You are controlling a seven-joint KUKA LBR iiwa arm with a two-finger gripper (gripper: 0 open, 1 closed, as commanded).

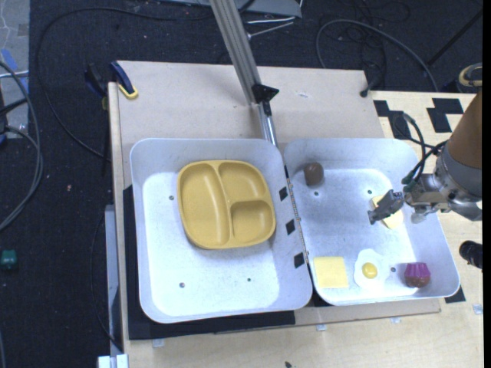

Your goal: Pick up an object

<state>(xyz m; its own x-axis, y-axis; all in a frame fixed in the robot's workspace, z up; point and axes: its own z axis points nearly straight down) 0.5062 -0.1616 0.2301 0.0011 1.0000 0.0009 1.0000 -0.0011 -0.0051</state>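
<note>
Nearest the lower rim of the right white bin [430, 228] lie a flat yellow cheese-like square [331, 272], a white fried egg toy [369, 270] and a purple berry-shaped toy [416, 274]. Above them the hand [387, 209] hangs over a pale yellow piece [391, 219]; whether it is open or closed, I cannot tell. A brown rounded lump [313, 174] sits near the far rim, and a yellow divided plastic plate [227, 204] lies in the left white bin [153, 228].

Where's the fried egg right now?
The fried egg lies near the front edge of the right bin, between the yellow cheese slice on its left and the purple object on its right.
</note>
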